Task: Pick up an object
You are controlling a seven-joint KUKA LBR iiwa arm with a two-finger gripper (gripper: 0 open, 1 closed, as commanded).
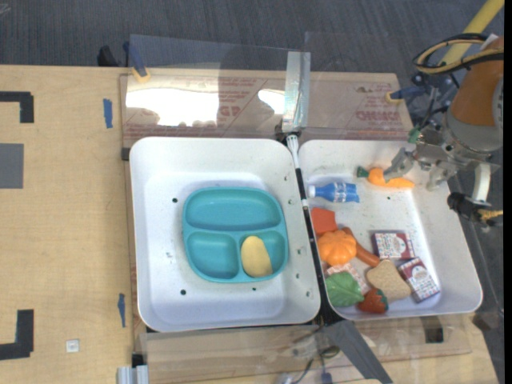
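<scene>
1. Where the bench (56, 238) fills the view's left, it is pale wood with black corner marks and blue tape strips, and dark grey floor (240, 6) runs along the top.
2. 2 shallow white bins sit side by side on the bench, with a clear plastic sheet (208, 94) lying flat behind them.
3. Left bin (152, 294) holds a teal divided plate (232, 230) with a yellow potato-shaped toy (256, 256) in its lower right compartment.
4. Grey arm (480, 102) with an orange band reaches in from the right, above the right bin's far corner.
5. Right bin (448, 238) holds the toys to pick: a small blue and white bottle (334, 191) near the dividing wall, an orange pumpkin (338, 247), a green leafy piece (344, 289), a slice of bread (388, 278) and 2 small cartons (404, 258).
6. Gripper (418, 160) hangs at the bin's far side, just beside an orange carrot-like toy (386, 179); I cannot tell whether its fingers are spread or pressed together.
</scene>
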